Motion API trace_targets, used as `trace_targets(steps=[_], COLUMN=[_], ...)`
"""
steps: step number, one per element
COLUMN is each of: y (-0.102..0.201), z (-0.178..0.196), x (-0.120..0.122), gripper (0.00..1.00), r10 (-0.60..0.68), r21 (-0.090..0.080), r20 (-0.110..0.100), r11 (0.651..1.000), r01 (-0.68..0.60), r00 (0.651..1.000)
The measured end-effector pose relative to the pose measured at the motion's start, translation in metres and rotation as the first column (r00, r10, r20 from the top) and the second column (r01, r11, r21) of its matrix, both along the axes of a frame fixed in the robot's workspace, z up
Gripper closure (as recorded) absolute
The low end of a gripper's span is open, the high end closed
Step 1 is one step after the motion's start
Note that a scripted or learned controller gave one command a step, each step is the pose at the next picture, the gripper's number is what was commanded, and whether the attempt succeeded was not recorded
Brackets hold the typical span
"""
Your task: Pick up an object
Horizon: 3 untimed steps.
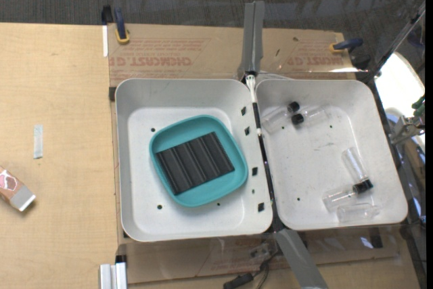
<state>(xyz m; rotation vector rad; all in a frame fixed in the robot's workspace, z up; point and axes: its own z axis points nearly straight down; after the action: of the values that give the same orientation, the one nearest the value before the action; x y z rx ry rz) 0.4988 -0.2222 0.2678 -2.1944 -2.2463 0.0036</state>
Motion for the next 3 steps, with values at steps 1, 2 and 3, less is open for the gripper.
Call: trace_targets(steps=[1,2,3], y=[-0.0004,-0.0002,-0.0002], z=[0.0035,0.0035,0.0035], x=[0.0242,0.0242,0.0242], gripper=[1.0,0.0,0.0], r10=[0.036,0.036,0.036], r21=[-0.001,-0.001,-0.001], r20=[0.001,0.001,0.001], r11=[0.999,0.999,0.999], r01=[-0.036,-0.036,-0.036], r00=[0.999,0.999,0.999])
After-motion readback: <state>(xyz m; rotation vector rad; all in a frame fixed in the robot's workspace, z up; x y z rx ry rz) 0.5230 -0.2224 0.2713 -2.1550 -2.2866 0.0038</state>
